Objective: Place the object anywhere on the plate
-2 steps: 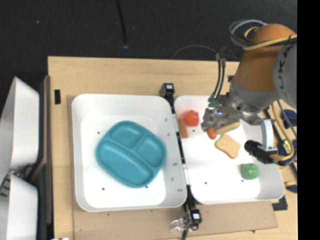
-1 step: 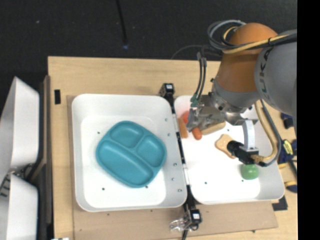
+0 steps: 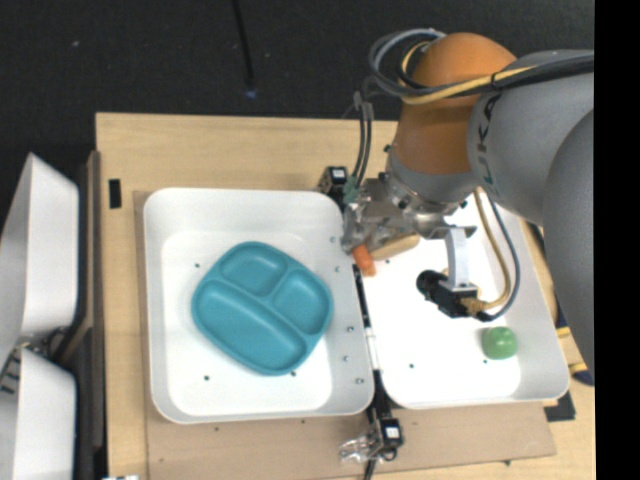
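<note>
One green object (image 3: 499, 343) well apart from the hand (image 3: 372, 251).

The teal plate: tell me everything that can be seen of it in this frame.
The teal plate is a rounded, glossy, plastic-looking dish split by raised ridges into three compartments: one large and two smaller. It lies flat and turned at an angle on the floor of the left white bin, near its middle, apart from the walls. Nothing rests on it and nothing else touches it.

High slanted overhead of both bins (image 3: 250, 398)
</note>
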You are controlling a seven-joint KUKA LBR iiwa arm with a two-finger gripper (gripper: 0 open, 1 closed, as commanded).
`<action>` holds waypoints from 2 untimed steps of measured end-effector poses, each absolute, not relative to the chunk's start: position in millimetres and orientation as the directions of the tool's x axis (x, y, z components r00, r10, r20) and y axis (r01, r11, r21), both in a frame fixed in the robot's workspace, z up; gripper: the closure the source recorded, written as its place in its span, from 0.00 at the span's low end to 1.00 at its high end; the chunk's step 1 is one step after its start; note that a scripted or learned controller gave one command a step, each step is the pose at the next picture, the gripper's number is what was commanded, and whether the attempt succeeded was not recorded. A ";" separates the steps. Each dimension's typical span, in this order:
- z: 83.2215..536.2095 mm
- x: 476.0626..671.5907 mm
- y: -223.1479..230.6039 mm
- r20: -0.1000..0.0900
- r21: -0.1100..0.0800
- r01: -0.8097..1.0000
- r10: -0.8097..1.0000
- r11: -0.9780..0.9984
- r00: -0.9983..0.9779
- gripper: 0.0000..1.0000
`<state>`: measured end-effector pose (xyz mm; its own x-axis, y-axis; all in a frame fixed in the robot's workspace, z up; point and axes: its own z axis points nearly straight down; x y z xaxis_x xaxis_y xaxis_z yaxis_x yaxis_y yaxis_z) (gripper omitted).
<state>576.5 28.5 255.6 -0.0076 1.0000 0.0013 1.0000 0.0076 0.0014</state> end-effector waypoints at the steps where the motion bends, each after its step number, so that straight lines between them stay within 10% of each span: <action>1: 237.2 588.4 79.1 -0.001 0.001 1.000 1.000 0.006 -0.006 1.00; 2: 250.9 584.3 109.0 0.002 0.001 1.000 1.000 0.006 -0.006 1.00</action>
